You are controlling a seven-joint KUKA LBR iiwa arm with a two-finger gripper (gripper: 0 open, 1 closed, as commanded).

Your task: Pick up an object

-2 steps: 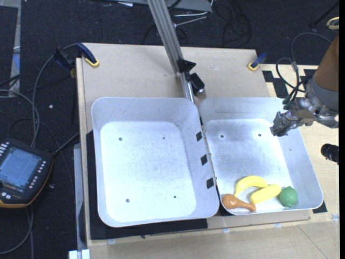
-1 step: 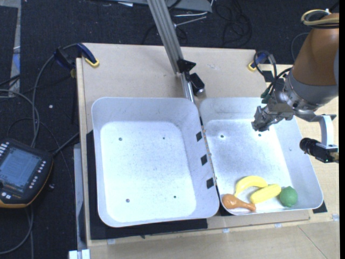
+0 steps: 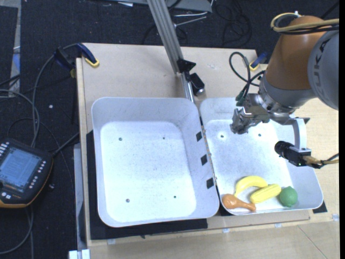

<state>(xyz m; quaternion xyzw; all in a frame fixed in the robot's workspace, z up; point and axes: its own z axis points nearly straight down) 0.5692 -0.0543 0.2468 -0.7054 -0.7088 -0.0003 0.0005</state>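
Objects for picking lay clustered in the lower right of the frame, at the near end of the right-hand bin [image 3: 302, 169]: a yellow banana [image 3: 249, 184], a second yellow piece [image 3: 266, 192] just below and touching it, an orange pear-shaped piece [image 3: 237, 202] to their left, and a green round piece [image 3: 288, 196] at the right of the group. The gripper [image 3: 240, 124] hovered well apart from them, over the far end of the same bin, right of centre in the frame. It appeared as a dark grey cluster pointing down and to the left; whether it was released or clenched could not be told, and nothing was visible in its grasp. Above it, the wrist widened into the orange band [image 3: 294, 53] and grey arm entering from the upper right. A small black unit [image 3: 291, 152] hung from a bracket just right of the gripper. The left-hand bin [image 3: 145, 163] filled the middle of the frame, white and speckled. A black and orange handheld pendant [image 3: 19, 171] sat at the far left, off the bench.
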